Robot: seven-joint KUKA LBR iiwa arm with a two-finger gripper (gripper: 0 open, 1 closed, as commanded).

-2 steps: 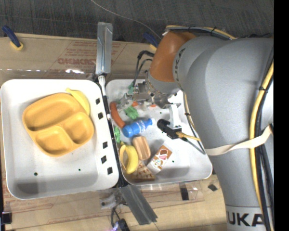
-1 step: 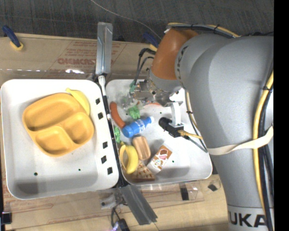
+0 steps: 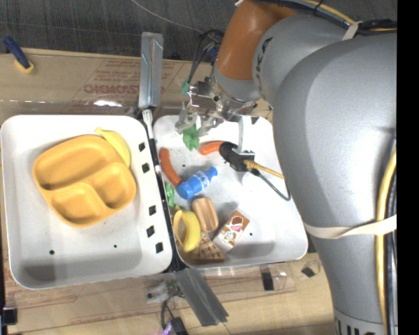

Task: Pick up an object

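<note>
the left bin [image 3: 14,208] holds a yellow divided tray [image 3: 84,179] with a banana [image 3: 117,145] against its upper right edge. in the right bin [image 3: 286,222] lie an orange sausage-like piece [image 3: 169,166], a blue bottle [image 3: 195,183], a second banana [image 3: 187,230], a bread-coloured piece [image 3: 204,213] and a small carton [image 3: 232,231]. the gripper [image 3: 195,121] hangs over the bin's upper left corner, just above a green object [image 3: 190,139]; whether it grips anything, i cannot tell.
</note>
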